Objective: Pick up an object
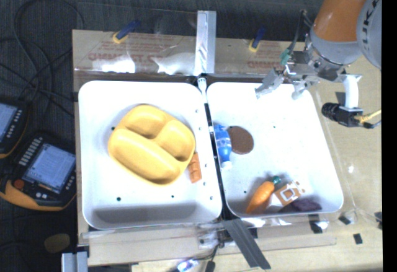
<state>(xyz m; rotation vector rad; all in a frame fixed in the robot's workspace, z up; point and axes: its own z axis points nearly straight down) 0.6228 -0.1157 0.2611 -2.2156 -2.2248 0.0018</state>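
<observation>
My gripper [283,86] hangs over the far edge of the right bin [322,140], fingers spread apart with nothing between them. Well below it in that bin lie a blue bottle [221,144] against the left wall, a brown disc [240,140] beside it, an orange carrot [260,196], a small orange-and-white block [289,192] and a dark purple item [304,205] near the front wall. A large yellow bread-shaped object [152,142] fills the middle of the left bin [99,190], with a small orange piece [195,167] at its right.
A metal divider post [205,41] stands behind the bins' shared wall. Plastic sheeting and blue clips [126,30] lie on the board behind. Handheld controllers [41,168] and cables sit left of the bench. A black fitting [340,113] projects at the right.
</observation>
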